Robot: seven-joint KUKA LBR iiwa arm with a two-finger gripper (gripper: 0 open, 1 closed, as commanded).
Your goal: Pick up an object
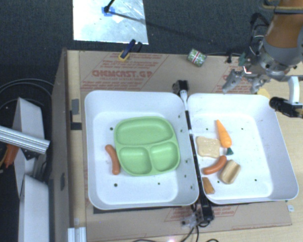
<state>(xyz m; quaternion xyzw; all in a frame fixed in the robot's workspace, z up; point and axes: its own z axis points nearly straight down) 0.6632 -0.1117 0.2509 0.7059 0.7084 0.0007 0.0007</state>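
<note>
In the right bin (pixel 272 150) lie a toy carrot (pixel 222 133), a slice of toast (pixel 208 146), an orange sausage (pixel 214 165), a bread roll (pixel 230 172) and a small brown piece (pixel 208 185). The left bin (pixel 98 135) holds a green divided plate (pixel 145 145), with a second sausage (pixel 112 159) beside it on the left. My gripper (pixel 244 81) hangs above the right bin's far edge, well back from the food. Its fingers are spread apart with nothing between them.
A small green-and-white can (pixel 196 57) lies on the cardboard behind the bins. A black clip (pixel 182 87) sits at the far end of the seam between the bins. A shiny sheet (pixel 110 14) lies at the back left.
</note>
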